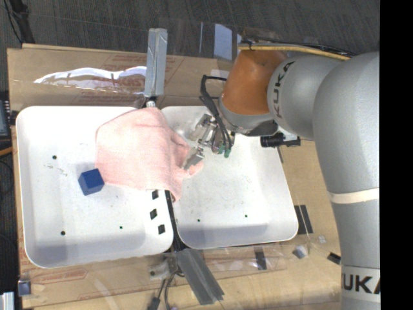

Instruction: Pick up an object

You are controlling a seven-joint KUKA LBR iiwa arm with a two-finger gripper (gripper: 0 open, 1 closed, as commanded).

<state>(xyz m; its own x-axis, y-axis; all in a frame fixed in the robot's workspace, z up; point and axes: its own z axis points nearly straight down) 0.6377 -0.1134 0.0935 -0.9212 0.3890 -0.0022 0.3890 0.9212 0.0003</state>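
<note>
A pink cloth (139,150) lies draped over the divider between the two bins, mostly in the left bin (39,237), with its right corner reaching into the right bin (271,218). My gripper (193,158) points down and left at that right corner. Its fingers are shut on the bunched cloth edge, which looks pulled up toward them. A small blue cube (91,181) rests on the left bin's floor, just left of the cloth and well away from the gripper.
The arm's orange band (248,82) and grey body cover the right side of the bench. A grey upright bar (155,66) stands behind the bins' divider. Black tape marks (155,205) sit along the divider's front.
</note>
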